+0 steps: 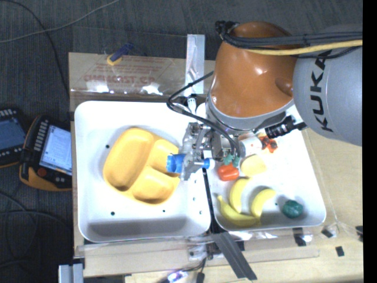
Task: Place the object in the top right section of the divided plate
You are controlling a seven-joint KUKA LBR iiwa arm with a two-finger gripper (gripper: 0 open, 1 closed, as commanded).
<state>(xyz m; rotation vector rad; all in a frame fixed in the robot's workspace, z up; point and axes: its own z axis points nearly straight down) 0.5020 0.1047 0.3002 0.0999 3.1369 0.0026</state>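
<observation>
While one handheld pendant [46,153] with a lit screen lies on the dark floor at the far left, the bench beside it carries two white bins set edge to edge. One flat brown card under clear plastic [135,75] lies behind the left bin.

One yellow divided plate [126,158] lies in the left bin [88,217], tilted slightly, with three sections: one large at the left and two smaller ones at the right, one above the other.

At the right rim of the plate's upper right section is one small blue object [174,163]. It sits between the silvery fingers of the gripper [187,161], which are clamped on it from above and below. The blue piece pokes out toward the plate on one side and toward the bin wall on the other. Whether it touches the plate cannot be told.

One grey arm with its orange band [253,75] reaches over the wall shared by the bins.

The right bin [315,193] holds six loose pieces:
- one orange-red piece [228,172]
- one pale yellow piece [254,165] just beside it
- three yellow bananas [238,194] clustered near the front wall
- one dark green round piece [291,208] at the far right, apart from the bananas
</observation>
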